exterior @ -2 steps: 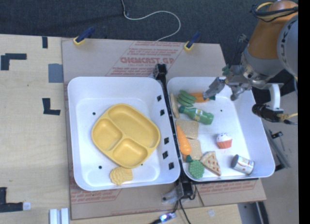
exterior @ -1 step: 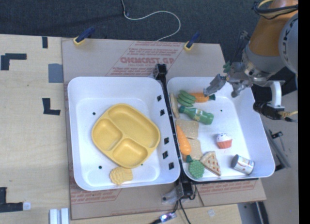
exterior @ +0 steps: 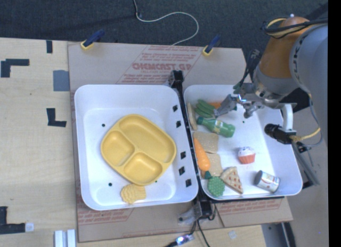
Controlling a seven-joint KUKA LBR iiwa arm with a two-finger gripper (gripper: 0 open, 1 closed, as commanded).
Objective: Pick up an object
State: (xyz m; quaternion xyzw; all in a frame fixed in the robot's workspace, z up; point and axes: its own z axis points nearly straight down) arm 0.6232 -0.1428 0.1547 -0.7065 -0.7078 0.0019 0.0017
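Claw (exterior: pixel 234 107): spread wide, empty, above green bottle (exterior: pixel 217 127) near right bin's (exterior: pixel 277 155) left wall. Risk: crowded neighbours, so bottle may roll aside.

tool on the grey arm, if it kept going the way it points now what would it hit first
Probably the green plastic bottle lying in the right white bin. The tool points down and toward the picture's left, just above it. Depth is unclear, so the green toy vegetable beside it is possible.
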